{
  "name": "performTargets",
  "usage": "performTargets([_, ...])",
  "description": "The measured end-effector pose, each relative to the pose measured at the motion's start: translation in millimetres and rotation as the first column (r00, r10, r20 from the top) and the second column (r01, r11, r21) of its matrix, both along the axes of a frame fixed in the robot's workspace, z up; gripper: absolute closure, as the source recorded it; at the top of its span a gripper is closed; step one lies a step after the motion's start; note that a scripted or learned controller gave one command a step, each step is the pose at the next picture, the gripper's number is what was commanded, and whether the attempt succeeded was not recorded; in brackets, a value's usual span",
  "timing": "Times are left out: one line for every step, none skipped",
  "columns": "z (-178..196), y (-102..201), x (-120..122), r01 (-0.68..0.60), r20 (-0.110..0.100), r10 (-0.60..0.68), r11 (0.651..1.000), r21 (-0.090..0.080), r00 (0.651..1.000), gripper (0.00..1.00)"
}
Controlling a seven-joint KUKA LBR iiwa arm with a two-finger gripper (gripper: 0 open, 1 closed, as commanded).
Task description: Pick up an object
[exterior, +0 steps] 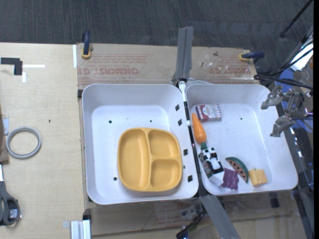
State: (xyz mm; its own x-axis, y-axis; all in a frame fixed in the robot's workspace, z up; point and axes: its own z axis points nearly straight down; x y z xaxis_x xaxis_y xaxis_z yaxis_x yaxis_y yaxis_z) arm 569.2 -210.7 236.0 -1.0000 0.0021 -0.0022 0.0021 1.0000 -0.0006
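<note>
Carrot [199,128] lies untouched in the right bin [279,183], so you must first bring the gripper [284,111], whose state I cannot tell, above it.

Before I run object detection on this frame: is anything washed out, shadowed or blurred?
Camera view: even, soft light, no strong glare. The white bins look bright but keep their edges. The yellow tray and the carrot are sharp. The gripper at the right edge merges into cluttered cables.

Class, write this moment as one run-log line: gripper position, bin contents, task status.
gripper: over right bin's right rim | right bin: carrot, box, watermelon slice, cheese | left bin: yellow tray | status: nothing picked yet
</note>
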Motion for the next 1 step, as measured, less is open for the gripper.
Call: performTargets([-142.9, -3.0, 40.5, 0.011, 0.003, -0.011, 1.000, -0.001, 1.000, 0.00])
